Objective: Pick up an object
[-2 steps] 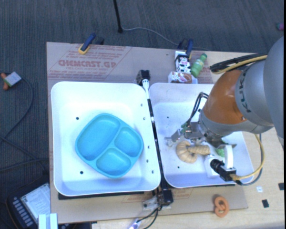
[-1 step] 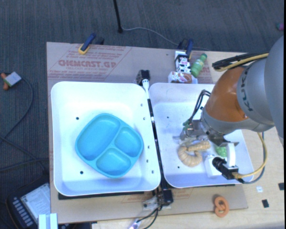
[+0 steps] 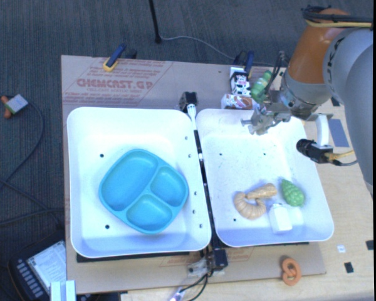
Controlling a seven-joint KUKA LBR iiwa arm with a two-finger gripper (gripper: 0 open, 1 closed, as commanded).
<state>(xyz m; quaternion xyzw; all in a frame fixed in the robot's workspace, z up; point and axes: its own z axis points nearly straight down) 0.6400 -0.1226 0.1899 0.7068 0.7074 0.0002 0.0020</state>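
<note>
Looking at it, nothing's picked yet: the gripper (image 3: 261, 125) hovers over the right bin's (image 3: 238, 224) far edge, can't tell its state, while the tan pastry (image 3: 250, 202), green fruit (image 3: 293, 193) and white block (image 3: 281, 219) sit near the front.

Bulky grey arm (image 3: 357, 74) with a broad orange band (image 3: 313, 52) above its dark metal wrist.

light: bright, even, cool cast | glare: white bins (image 3: 81, 168) near blown out, blue tray (image 3: 144, 190) has soft sheen | shadows: faint, short | focus: soft overall, arm (image 3: 338, 49) at right edge blurred | detail: low-res, small items mushy
</note>
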